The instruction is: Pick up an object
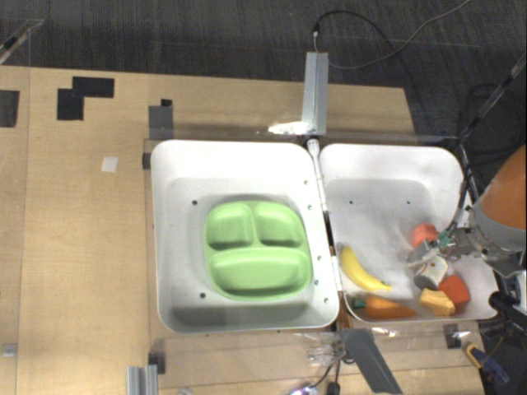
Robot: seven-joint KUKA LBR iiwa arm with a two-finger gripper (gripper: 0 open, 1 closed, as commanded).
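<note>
Item: one gripper [430,259], low in the right bin [387,167] among a cluster of toy food at the bin's near right corner; whether it is released, clenched or grasping you cannot tell from this view, as the wrist hardware hides the tips. Candidate objects: a small red-orange piece [423,234] just beside the gripper, a grey block [429,281] directly under it, a red piece [455,287], a yellow-orange wedge [437,301], an orange carrot [387,308] along the near wall, a banana [360,270] a little apart to the left. Risk, as you should judge it: pieces lie touching, so a close may pinch two, or nudge one against the bin wall and slip off its rounded surface. Left bin [177,220]: holds a green divided tray [257,249], untouched. Surface: pale wooden bench [74,245] with black markers; dark carpet [206,15] and a trailing cable [387,35] beyond.
</note>
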